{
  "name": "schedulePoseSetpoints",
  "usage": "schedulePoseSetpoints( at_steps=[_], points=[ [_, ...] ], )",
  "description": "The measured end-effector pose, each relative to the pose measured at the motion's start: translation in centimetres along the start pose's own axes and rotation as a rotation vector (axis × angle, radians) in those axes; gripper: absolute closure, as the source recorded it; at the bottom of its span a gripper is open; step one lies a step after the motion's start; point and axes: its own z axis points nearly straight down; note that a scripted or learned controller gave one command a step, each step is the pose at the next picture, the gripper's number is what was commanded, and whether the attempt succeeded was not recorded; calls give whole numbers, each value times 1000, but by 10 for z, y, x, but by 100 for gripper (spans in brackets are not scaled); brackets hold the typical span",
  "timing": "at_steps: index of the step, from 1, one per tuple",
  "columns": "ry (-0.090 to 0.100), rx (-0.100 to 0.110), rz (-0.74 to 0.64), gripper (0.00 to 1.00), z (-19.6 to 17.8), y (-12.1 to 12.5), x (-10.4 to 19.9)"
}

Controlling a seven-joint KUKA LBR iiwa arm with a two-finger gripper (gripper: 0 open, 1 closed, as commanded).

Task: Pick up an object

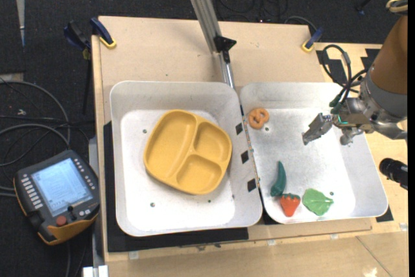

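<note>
Over the right bin, at about three o'clock in the camera view, the gripper hangs above bare white floor. Its two grey fingers stand apart, splayed to left and right, and nothing sits between them. The grey arm with its orange band reaches in from the three o'clock edge.

Four small objects lie in that same bin. An orange pretzel rests near the bin's left wall, at about ten o'clock from the gripper and well apart from it. At about seven o'clock from the gripper lies a dark teal pepper, lying lengthwise toward six o'clock. Just below the pepper's lower end, touching or nearly touching it, sits a red strawberry. Right beside the strawberry, at its three o'clock, is a green leaf-shaped piece. All three cluster near the bin's front edge, clear of the gripper.

At nine o'clock in the view, the left bin holds a yellow divided plate with three compartments, lying flat near the middle.

A teach pendant rests off the bench at about eight o'clock.
</note>
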Motion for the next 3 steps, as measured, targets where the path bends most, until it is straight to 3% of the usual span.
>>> schedulePoseSetpoints(
  at_steps=[1, 3],
  points=[
    [0, 0, 0, 0, 0, 0, 0],
    [1, 6, 2, 0, 119, 3, -10]
  ],
)
